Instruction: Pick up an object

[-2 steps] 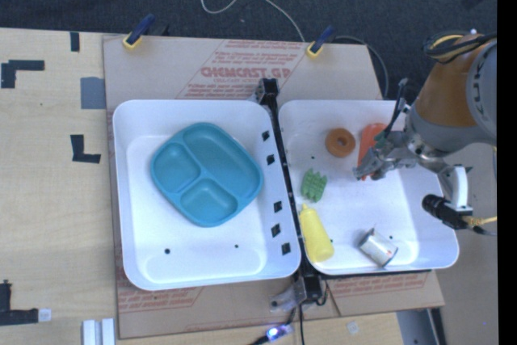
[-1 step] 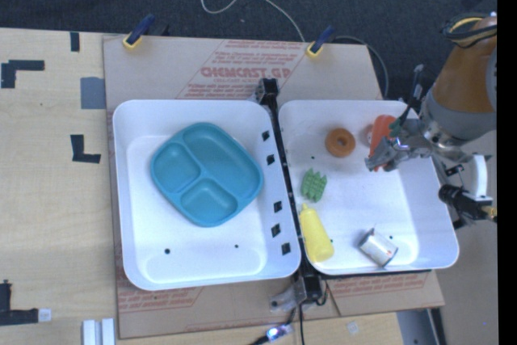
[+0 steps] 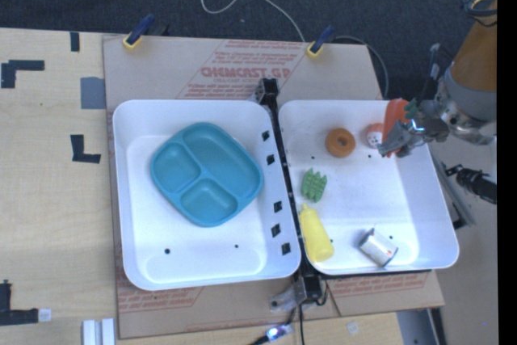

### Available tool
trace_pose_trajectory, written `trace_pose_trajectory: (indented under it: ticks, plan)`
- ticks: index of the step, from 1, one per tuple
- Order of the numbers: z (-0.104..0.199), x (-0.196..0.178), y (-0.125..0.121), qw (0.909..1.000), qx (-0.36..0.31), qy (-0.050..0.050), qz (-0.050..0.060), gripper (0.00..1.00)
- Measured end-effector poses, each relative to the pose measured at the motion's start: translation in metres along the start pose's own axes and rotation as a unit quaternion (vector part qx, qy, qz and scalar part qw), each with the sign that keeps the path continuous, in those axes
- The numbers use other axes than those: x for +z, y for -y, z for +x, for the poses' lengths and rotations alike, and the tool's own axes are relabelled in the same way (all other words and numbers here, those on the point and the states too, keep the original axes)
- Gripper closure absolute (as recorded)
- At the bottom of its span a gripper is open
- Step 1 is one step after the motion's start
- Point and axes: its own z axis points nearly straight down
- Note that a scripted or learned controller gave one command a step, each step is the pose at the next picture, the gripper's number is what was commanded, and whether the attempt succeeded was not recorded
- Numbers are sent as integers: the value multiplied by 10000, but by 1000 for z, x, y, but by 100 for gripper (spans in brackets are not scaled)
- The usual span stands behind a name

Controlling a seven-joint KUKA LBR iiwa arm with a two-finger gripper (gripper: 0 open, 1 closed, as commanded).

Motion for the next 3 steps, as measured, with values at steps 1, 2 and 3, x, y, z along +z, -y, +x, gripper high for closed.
trace_pose_trajectory:
  ticks: [1,2,3]
  plan:
    - [50,-3,-15,10000,-22,-17,25,100]
    - [103,13,-27,10000,-19,-17,39,100]
    - [160,26,-35,10000,-20,-10,39,100]
